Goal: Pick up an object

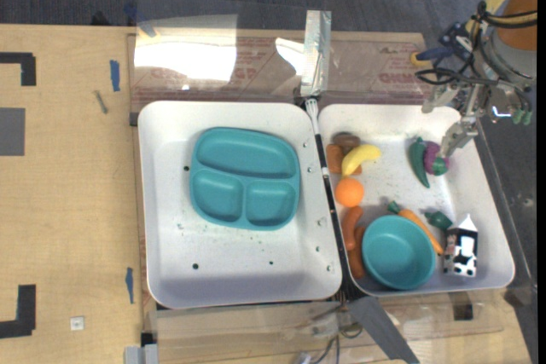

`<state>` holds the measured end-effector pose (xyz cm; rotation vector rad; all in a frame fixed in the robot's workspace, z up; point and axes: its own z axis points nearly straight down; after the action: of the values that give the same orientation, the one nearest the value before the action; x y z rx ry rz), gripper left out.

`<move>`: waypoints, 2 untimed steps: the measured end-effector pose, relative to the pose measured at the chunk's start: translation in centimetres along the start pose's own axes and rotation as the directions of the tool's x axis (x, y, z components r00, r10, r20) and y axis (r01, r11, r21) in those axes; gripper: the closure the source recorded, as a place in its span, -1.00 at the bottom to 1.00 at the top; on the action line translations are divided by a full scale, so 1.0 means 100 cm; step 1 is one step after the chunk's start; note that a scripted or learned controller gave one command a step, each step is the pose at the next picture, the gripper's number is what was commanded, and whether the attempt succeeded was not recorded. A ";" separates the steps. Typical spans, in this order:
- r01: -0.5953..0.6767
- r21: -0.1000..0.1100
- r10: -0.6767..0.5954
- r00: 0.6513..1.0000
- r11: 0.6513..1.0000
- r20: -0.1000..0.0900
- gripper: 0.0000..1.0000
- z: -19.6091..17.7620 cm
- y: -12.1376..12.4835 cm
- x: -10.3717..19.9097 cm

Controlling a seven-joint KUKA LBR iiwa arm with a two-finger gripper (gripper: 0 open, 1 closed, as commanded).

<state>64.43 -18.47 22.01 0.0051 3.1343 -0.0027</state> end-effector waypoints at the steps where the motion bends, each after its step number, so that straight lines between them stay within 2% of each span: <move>1: -0.012 -0.003 0.012 1.000 1.000 -0.009 -1.00 0.127 -0.028 -0.002; 2: -0.120 -0.003 0.120 0.993 0.993 0.000 -1.00 0.132 0.032 0.013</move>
<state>63.21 -15.23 8.79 0.1939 3.1276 0.0021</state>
